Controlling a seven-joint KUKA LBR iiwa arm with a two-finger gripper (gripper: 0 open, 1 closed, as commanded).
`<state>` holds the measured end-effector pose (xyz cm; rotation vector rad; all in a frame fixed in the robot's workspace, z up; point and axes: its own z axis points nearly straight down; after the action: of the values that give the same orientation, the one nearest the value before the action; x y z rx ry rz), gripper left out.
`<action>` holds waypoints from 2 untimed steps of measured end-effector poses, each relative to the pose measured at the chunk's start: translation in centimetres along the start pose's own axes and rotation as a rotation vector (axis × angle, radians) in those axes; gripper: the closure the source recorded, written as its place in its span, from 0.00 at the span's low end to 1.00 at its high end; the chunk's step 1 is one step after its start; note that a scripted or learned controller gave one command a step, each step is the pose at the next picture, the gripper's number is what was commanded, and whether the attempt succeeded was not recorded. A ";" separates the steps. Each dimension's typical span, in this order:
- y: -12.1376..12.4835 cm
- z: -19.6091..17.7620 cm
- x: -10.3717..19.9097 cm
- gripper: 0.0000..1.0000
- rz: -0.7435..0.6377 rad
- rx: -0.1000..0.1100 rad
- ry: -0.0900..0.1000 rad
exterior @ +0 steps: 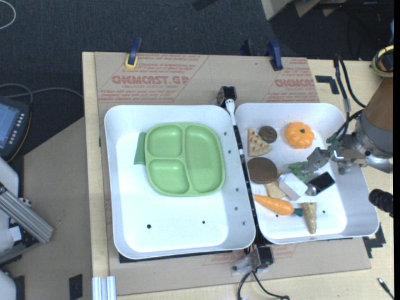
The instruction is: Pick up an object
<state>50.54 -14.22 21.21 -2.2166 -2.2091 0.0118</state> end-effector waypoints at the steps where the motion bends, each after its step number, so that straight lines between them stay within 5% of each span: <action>1: 0.3 -0.6 0.0 0.00 -0.004 -0.013 -0.003; 2: 1.1 4.0 -0.1 0.00 -0.003 -0.009 -0.001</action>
<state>51.54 -14.34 17.21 -2.2178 -2.2177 0.0036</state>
